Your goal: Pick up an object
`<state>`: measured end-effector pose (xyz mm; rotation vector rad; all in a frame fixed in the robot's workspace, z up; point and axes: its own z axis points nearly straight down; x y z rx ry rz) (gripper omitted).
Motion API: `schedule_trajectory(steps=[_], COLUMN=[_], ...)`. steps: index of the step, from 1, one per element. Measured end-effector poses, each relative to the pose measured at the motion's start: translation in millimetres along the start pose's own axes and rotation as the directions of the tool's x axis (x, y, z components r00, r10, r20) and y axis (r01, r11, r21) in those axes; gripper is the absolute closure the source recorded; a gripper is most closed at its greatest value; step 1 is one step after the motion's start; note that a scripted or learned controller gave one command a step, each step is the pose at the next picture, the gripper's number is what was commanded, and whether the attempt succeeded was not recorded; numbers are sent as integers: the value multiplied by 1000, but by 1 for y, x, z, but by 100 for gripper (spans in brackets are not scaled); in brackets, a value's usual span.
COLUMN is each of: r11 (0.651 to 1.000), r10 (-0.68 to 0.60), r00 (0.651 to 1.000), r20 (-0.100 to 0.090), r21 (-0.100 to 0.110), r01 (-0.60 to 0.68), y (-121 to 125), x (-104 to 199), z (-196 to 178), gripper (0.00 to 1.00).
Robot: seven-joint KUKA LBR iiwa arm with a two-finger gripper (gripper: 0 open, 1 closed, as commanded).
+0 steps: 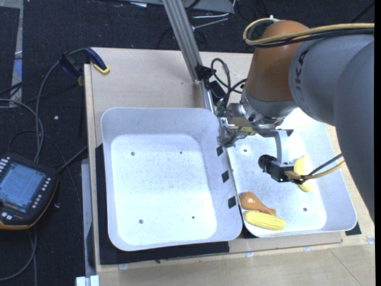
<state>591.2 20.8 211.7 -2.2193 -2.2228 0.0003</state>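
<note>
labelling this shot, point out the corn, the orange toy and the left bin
corn (265,221), camera view, middle of the cob
orange toy (255,201), camera view, its fat end
left bin (161,177), camera view, bare floor

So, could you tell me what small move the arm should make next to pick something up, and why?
Probably shift the end effector toward the bottom of the view, along the right bin, until it is over the orange piece. It sits by that bin's left wall, apart from the orange piece and from the yellow corn cob lying beside it.
</note>
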Motion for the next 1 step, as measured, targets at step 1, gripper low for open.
schedule_trajectory(steps=[1], r11=[1000], r10=[0], r00=[1000], r20=[0], r21=[-1], r01=[0], y=[-17], x=[41], z=[-17], gripper=[100])
